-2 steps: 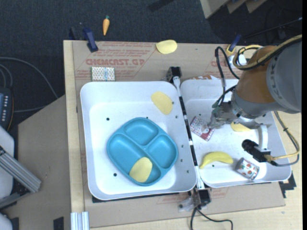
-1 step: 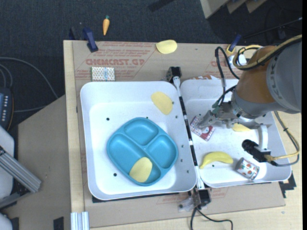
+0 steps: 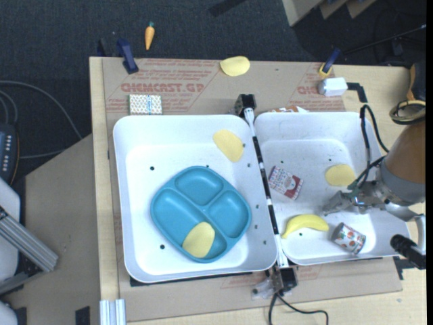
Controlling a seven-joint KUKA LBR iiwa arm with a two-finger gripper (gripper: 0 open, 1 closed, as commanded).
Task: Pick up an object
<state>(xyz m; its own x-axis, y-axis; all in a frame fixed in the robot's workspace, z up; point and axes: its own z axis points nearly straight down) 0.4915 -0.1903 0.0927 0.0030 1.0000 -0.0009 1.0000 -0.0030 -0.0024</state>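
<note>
My gripper (image 3: 343,201) sits in the right bin (image 3: 308,131), just above the small can (image 3: 348,237); I can't tell its state. I judge this the approach step: next it must drop squarely over the can, a smooth, rounded cylinder lying beside the curved yellow banana (image 3: 304,225).

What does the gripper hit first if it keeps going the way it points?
Likely the banana: the gripper points left and slightly down in the camera view, in the right bin. Height is unclear, so it may pass above.
</note>
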